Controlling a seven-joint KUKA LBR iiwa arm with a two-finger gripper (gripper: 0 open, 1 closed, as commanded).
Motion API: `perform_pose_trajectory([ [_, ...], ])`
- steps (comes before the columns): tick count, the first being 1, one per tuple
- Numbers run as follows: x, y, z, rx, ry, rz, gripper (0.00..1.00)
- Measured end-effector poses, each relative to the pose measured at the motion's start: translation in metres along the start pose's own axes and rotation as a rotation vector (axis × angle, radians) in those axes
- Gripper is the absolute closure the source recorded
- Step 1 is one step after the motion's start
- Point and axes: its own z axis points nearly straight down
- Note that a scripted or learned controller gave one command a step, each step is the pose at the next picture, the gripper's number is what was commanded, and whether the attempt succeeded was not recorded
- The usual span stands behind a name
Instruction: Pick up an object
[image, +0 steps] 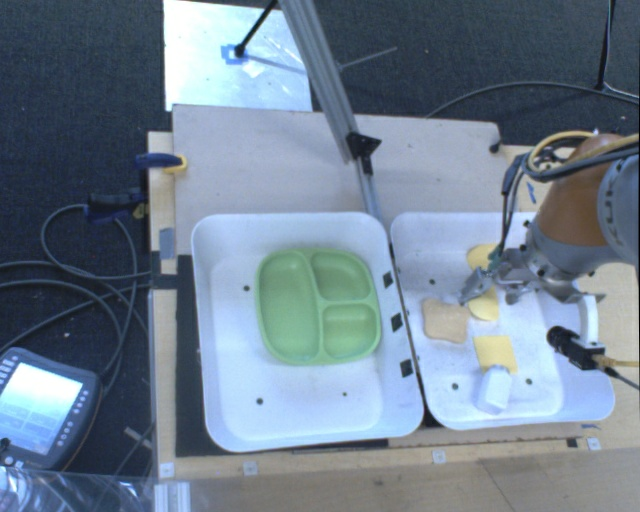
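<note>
Your claw (480, 290) sits low in the right bin (440, 400), over a yellow disc (484, 307); whether it's apart or together, you cannot tell. Nearby lie a tan slice (445, 320), yellow square (494, 352) and white block (494, 389). The left bin (230, 400) holds a green tray (318, 305).

Bright, even overhead light, white bins (300, 420) slightly washed out, soft faint shadows, mild overall softness, dark floor (70, 90) dim

The hand (487, 288) hangs over yellow pieces (484, 306) (right bin (420, 240)); green tray (318, 305) left.
</note>
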Motion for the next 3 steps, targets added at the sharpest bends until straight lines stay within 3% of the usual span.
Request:
perform_pose_trajectory([
  [1,-0.001,0.002,-0.014,-0.006,-0.001,0.0,1.0],
  [3,-0.004,-0.007,-0.136,-0.013,-0.004,-0.005,1.0],
])
